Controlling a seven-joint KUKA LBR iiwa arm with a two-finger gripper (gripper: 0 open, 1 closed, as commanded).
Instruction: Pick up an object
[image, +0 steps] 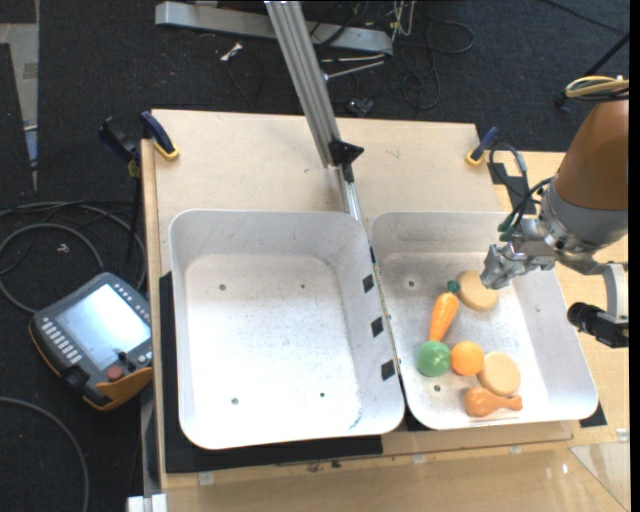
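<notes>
The right bin (420, 245) holds several toy foods. A tan round piece (478, 295) lies near the bin's middle right, with an orange carrot (442, 314) just left of it. Below them sit a green ball (434, 357), an orange ball (467, 358), a cream disc (500, 374) and an orange pear-shaped piece (488, 402). My gripper (497, 270) hangs right above the tan round piece's upper right side, close to or touching it. Nothing shows as lifted between its tips.
The left bin (265, 325) lies beside the right one, with a raised divider edge (378, 310) between them. A slanted metal pole (310, 80) rises from the back middle. A teach pendant (95, 340) lies on the floor at left.
</notes>
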